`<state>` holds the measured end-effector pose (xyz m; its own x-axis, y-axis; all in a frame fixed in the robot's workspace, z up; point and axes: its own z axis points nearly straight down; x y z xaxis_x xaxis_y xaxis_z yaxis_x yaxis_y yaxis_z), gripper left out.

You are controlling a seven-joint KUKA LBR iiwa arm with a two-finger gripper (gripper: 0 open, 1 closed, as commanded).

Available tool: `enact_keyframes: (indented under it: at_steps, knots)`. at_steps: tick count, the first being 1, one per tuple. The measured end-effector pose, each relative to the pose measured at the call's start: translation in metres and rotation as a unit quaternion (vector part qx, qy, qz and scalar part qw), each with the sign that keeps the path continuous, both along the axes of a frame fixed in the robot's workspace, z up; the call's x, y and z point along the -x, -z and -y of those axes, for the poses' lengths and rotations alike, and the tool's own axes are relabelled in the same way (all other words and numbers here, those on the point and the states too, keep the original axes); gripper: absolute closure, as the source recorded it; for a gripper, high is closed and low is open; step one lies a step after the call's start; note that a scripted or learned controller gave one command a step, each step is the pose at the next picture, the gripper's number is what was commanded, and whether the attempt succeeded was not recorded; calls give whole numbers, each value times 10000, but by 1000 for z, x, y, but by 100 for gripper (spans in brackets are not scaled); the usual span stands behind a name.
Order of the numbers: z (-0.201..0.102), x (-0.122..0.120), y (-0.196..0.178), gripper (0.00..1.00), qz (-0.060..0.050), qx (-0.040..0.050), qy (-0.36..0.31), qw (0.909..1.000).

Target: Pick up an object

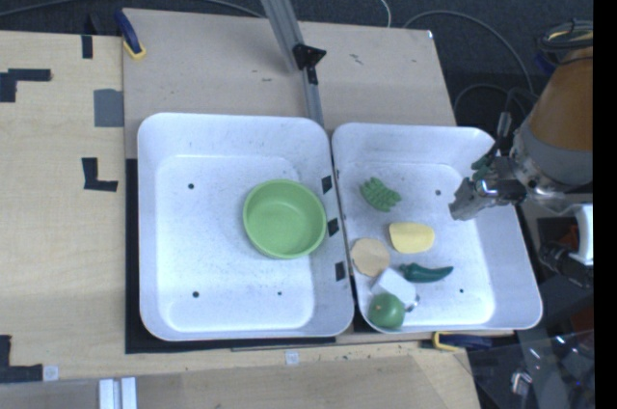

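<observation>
Nearest the camera, at the front edge of the right bin [501, 301], sits a green ball-like fruit [387, 310], touching a small white block [394, 286] just behind it. Any of these pieces could serve as the object to pick. Around them lie a dark green pepper-shaped piece [425, 273], a tan round piece [370, 257] against the wall between the 2 bins, a yellow lump [412, 236] just beside it, and a ridged green piece [380, 195] farther back.

All 6 things are bunched in the front-left part of that bin, probably dropped loosely, since none stands in any order. That crowding could make a clean grasp harder at the front corner. The yellow lump and the ridged piece have more free floor about them.

At the bin's right side hangs the gripper [474, 198], above bare floor and well apart from every piece. Nothing sits between its tips, yet I cannot tell how far they are parted; the metal blurs together there.

Left bin [174, 147] bears 1 green bowl [283, 219], upright, near its centre.
</observation>
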<state>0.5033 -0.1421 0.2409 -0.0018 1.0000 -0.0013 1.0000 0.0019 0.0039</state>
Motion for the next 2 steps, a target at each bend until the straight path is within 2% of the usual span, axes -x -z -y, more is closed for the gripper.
enact_keyframes:
  at_steps: [2]
  knots:
    - [-108, -28, -13, 100, -23, -17, -27, 10000]
